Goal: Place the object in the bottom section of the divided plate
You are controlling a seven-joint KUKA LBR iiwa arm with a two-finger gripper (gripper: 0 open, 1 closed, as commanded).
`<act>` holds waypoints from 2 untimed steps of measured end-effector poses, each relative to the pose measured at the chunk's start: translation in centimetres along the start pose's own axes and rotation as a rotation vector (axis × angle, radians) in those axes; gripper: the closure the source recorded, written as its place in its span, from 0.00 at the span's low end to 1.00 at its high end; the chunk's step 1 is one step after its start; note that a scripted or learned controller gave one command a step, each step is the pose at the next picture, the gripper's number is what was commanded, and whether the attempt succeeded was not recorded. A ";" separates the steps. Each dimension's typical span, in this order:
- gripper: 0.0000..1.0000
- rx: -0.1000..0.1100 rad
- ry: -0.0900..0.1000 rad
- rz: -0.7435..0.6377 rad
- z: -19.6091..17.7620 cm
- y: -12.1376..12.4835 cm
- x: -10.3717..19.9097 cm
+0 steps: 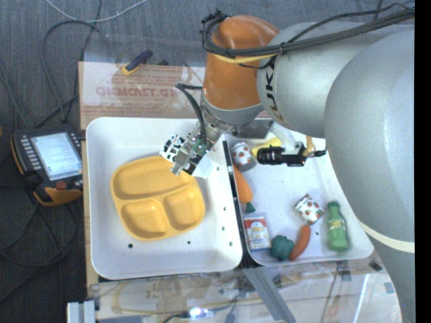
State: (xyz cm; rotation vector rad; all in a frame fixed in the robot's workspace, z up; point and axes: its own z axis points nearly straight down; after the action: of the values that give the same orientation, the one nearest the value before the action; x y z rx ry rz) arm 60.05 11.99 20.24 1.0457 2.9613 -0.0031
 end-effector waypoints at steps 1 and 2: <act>1.00 0.000 -0.002 -0.224 -0.2 0.6 -1.7; 1.00 0.000 0.001 -0.271 3.3 -2.1 0.4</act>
State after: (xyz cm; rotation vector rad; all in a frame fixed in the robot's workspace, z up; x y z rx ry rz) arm 58.45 10.63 16.93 0.6362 3.0769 -0.0034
